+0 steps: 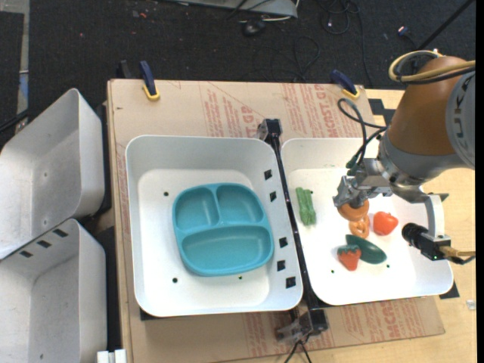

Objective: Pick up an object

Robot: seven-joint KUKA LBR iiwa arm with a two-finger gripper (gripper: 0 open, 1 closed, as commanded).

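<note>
Toys lie in the right bin, in two loose groups. Green pod: long, lies near the bin's left wall, well apart from the rest. Orange piece: sits mid-bin, right under the gripper. Red pepper: just right of the orange piece, close to it, touching or not I cannot tell. Dark green piece: lies below the orange one, slanted. Strawberry: red, at the dark green piece's left end, touching it or nearly so.

Gripper: low over the orange piece, its grey metal body overlapping the piece's upper edge in this view. Fingers are hidden by the gripper body and wrist; whether they are spread or closed I cannot tell, and nothing is seen clearly between them.

Arm: reaches in from the right, orange band large at upper right, grey wrist below it, black cables looping along its left side. A small black part on a white bracket hangs off the wrist over the bin's right side.

Left bin: holds a teal tray with three compartments, lying flat and slightly turned. Both bins rest on a cardboard sheet, clamped at its top edge.
</note>
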